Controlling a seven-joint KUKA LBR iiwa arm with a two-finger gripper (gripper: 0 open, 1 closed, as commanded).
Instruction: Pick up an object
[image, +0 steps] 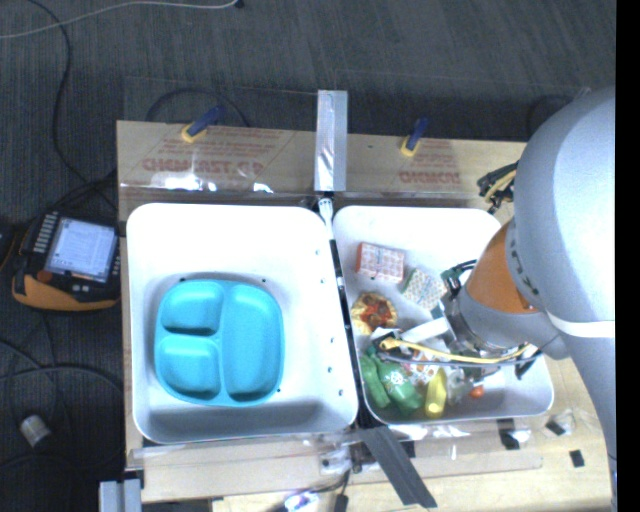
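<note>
My gripper (455, 365) is down in the right bin (480, 222) — grip state I cannot tell. Next: lift and check the catch.

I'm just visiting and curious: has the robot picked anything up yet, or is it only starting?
Done: the arm has reached over the right bin, its wrist low above the cluttered items.
In hand: nothing I can confirm; the gripper is hidden under the wrist, so a grasp can't be seen.
Left: lifting an object clear. The left bin holds a blue divided tray.
</note>
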